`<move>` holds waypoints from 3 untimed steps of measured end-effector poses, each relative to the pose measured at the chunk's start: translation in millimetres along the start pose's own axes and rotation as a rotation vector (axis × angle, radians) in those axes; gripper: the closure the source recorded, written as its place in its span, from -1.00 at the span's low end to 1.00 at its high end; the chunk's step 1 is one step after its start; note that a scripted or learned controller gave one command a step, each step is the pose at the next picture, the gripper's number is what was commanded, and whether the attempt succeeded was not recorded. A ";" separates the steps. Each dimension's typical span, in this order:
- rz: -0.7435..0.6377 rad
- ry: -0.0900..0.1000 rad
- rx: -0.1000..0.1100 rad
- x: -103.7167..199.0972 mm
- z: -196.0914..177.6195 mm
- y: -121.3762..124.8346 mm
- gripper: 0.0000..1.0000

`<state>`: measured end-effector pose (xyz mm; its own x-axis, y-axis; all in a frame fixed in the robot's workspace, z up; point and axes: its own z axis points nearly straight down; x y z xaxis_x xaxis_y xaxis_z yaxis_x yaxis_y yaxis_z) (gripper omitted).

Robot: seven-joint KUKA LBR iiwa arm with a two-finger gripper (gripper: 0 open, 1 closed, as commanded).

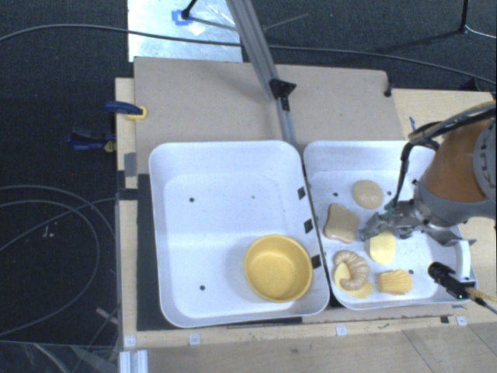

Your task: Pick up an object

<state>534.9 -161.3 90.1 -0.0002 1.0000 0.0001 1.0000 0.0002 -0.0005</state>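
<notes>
the gripper (382, 228) sits low in the right bin (330, 158), lower right of the frame, just above a pale yellow piece (382, 249). whether the jaws are apart or together, i cannot tell. to grasp well, centre over that piece, clear of the toast (340, 223) beside it. no readable writing anywhere.

Even, cool overhead light washes both white bins (225, 169) close to overexposure, flattening their rims. A glaring patch on the floor (182, 18) sits toward eleven o'clock. Shadows are soft and short; the whole frame is slightly grainy and blurred.
</notes>
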 end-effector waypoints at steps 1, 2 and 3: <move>0.000 -0.001 -0.004 -0.2 -11.6 1.1 1.00; -0.005 -0.002 -0.008 2.9 -75.5 4.2 1.00; -0.006 -0.002 -0.007 4.7 -130.4 16.0 1.00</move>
<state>551.0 -156.6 220.5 -0.0058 1.0000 -0.0019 1.0000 0.0058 0.0070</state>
